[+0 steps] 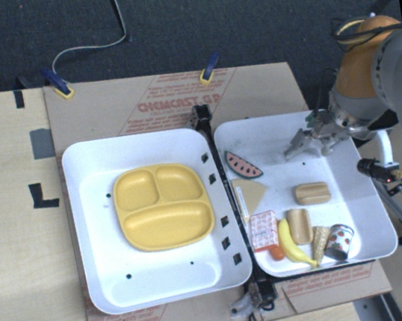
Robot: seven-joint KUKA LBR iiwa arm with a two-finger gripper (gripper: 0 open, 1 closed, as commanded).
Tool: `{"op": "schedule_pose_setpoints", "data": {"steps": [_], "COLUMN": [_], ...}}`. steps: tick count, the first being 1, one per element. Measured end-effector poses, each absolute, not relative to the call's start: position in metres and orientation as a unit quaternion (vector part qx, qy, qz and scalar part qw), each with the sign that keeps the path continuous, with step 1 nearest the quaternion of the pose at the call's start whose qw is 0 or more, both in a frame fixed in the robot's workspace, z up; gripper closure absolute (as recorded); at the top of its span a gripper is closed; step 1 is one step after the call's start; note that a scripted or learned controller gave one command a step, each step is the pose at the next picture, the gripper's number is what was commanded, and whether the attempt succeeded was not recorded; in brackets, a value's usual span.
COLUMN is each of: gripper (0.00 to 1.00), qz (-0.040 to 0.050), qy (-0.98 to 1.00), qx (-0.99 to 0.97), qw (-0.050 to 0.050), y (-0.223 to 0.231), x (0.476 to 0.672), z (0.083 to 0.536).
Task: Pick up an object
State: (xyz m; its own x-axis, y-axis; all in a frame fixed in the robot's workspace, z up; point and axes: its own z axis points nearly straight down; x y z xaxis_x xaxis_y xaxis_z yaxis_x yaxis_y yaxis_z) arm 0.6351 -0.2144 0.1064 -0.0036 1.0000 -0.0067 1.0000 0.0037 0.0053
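Observation:
My gripper (307, 151) hangs over the back of the right bin (357, 192), open, with nothing between its fingers. Below it on the bin floor lies a tan bread-like block (312, 193). A watermelon slice (242, 164) lies to the gripper's left near the divider. Along the bin's front sit a pale yellow wedge (254, 199), a red and white packet (263, 229), a banana (293, 244), a tan bun (298, 224), a cone (320, 243) and a dark round piece (339, 241).
The left bin (95, 210) holds a yellow divided plate (164, 205). Both bins rest on a cardboard sheet (161, 102) clipped at its back edge. The arm's orange band (362, 66) rises at the right, beside the right bin's rim.

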Motion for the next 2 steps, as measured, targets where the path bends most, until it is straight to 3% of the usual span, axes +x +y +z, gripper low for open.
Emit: {"op": "schedule_pose_setpoints", "data": {"steps": [1, 2], "gripper": [1.0, 0.0], "qz": [-0.0005, -0.0006], "qy": [0.708, 0.709], "qx": [0.706, 0.706], "qw": [0.004, 0.004], "y": [-0.2143, -0.2143], "x": [0.6352, 0.6351], "z": [0.1159, 0.1158]}}
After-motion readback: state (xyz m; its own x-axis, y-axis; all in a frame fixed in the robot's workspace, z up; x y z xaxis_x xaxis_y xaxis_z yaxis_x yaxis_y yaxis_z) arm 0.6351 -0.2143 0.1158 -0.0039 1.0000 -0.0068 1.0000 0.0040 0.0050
